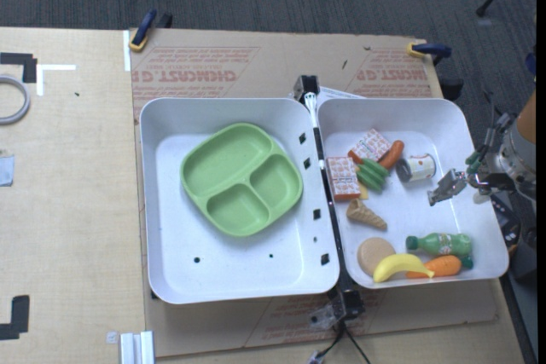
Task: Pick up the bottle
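Where toys crowd — one bottle (440,244)

From my seat I see the gripper (458,180) over the right bin's (461,119) right side, holding nothing. The green bottle (440,244) lies on its side below it, just beside a banana (398,268) and a carrot (443,266). A green divided plate (241,178) sits in the left bin (162,209).
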Tool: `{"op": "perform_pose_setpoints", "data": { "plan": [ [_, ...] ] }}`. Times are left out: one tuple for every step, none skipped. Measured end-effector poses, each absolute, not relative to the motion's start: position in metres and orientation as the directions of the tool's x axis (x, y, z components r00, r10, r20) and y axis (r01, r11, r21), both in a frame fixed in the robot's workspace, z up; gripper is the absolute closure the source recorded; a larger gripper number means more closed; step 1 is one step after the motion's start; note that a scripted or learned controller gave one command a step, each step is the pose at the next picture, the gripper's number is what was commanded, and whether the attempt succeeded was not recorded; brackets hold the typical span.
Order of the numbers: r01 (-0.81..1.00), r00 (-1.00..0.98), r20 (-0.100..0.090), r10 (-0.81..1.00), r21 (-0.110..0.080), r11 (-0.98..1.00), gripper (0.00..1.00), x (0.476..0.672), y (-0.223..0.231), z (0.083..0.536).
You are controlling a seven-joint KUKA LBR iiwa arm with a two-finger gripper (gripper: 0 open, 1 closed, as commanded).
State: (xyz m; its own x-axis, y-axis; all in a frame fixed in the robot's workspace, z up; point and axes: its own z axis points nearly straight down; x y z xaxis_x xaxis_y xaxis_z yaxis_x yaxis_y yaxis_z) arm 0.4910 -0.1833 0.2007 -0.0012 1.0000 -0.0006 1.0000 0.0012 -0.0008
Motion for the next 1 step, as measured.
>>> {"op": "perform_pose_setpoints", "data": {
  "plan": [
    [1.0,-0.001,-0.001,1.0,-0.001,0.001,1.0,0.4914,-0.1835,0.2101]
  ]
}}
